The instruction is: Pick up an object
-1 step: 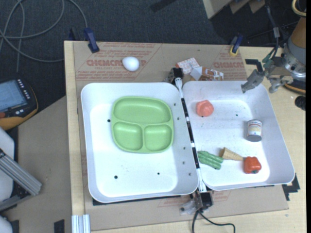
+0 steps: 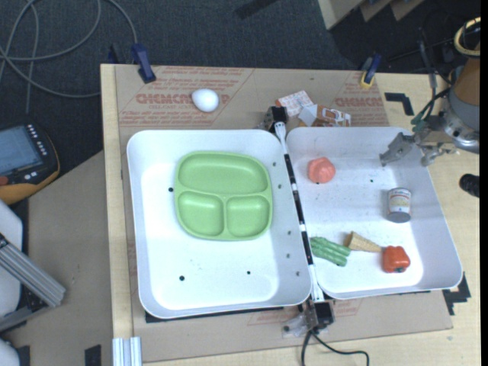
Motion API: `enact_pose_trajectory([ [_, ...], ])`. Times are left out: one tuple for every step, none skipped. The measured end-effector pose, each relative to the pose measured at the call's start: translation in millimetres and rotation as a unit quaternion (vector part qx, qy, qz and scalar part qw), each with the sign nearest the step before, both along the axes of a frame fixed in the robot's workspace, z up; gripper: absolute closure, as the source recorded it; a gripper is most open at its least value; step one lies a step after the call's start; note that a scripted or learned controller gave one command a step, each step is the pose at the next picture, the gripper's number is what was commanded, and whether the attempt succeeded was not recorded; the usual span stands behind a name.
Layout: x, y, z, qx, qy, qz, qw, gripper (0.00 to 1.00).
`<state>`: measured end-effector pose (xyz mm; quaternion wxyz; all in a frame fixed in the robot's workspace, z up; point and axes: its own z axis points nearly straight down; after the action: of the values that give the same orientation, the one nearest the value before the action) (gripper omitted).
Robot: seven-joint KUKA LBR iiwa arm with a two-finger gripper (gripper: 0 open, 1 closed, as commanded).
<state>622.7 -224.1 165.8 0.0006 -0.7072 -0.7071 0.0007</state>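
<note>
The right bin point(image 2: 427, 277) holds a pink lumpy toy point(image 2: 321, 170), a small grey can point(image 2: 398, 203), a green ridged piece point(image 2: 329, 250), a yellow wedge point(image 2: 363, 242) and a red-orange toy point(image 2: 395, 258). My gripper point(image 2: 415, 150) hovers over the bin's far right corner, above and to the right of the can. Its fingers are spread open with nothing between them.
A green divided plate point(image 2: 224, 194) lies in the left bin point(image 2: 152, 265). A white egg-shaped ball point(image 2: 204, 99) rests on the cardboard behind the left bin. Small wrappers point(image 2: 305, 109) lie behind the seam between the bins. Blue clamps point(image 2: 142, 62) hold the board's far corners.
</note>
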Motion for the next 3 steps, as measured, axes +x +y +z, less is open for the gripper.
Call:
enact_pose_trajectory([
  [-11.4,10.0,-82.6,0.0039,0.001,0.002,1.0,0.0],
  [-41.7,5.8,-80.3,0.0048,-0.001,0.003,1.0,0.0],
  [-77.0,5.3,-80.8,0.0046,-0.001,0.002,1.0,0.0],
])
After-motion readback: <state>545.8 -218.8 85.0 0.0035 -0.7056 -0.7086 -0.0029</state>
